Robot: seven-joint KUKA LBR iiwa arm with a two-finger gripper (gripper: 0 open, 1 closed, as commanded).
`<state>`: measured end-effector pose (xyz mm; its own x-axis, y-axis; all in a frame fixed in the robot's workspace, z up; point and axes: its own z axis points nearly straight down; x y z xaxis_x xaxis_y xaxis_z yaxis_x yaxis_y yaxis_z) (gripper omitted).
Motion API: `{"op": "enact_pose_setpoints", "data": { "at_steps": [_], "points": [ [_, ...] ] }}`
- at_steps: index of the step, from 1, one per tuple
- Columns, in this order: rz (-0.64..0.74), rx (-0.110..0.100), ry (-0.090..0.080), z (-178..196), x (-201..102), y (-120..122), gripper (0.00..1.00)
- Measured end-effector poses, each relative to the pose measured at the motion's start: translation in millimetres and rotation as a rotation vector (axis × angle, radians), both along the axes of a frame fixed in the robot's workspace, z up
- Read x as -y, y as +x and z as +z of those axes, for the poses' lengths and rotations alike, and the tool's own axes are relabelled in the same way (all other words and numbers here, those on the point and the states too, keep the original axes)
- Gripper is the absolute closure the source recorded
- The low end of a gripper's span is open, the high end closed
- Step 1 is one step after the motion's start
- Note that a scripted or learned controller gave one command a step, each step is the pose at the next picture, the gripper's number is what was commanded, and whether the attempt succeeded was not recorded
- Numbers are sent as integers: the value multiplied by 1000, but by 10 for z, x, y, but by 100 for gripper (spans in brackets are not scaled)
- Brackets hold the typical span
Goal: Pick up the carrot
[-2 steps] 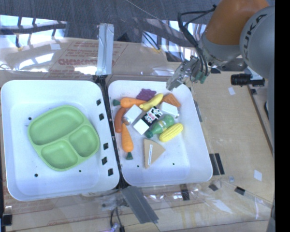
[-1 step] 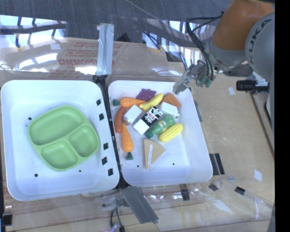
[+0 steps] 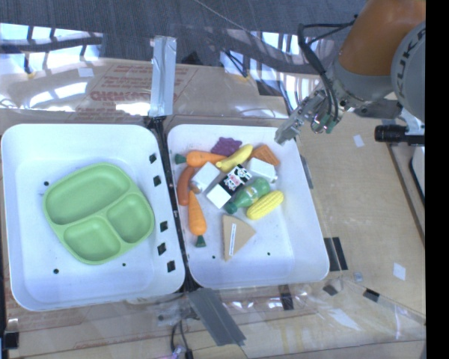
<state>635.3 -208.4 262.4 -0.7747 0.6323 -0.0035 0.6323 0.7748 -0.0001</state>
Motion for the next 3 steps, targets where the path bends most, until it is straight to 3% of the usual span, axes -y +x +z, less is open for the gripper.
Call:
{"op": "enact_pose_setpoints", "data": {
  "at_steps": [1,3],
  "points": [
    [18,0,0,178,5,106,100],
    [124,0,0,144,-2,129,100]
  ]
}}
